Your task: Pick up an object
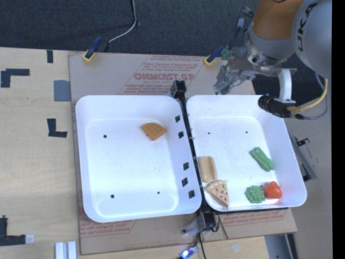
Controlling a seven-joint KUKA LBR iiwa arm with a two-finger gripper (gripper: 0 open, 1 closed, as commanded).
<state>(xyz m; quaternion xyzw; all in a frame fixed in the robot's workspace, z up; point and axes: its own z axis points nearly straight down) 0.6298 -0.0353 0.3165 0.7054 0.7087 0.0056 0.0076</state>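
Observation:
My gripper (pixel 222 87) hangs above the far rim of the right bin (pixel 280 124), near the divider, with nothing seen between its fingers. In the right bin lie a tan bread roll (pixel 207 169), a waffle-patterned wedge (pixel 219 192), a green broccoli piece (pixel 254 194), a red tomato-like piece (pixel 273 190) and a green pod (pixel 261 158). The left bin (pixel 86 144) holds an orange-brown toast piece (pixel 153 130) near its far middle.
Both bins rest on a cardboard sheet (pixel 156 74) held by clamps (pixel 92 49) at the back. A black cable (pixel 126 26) runs across the dark floor behind. The arm's grey body and orange band (pixel 280 9) fill the upper right.

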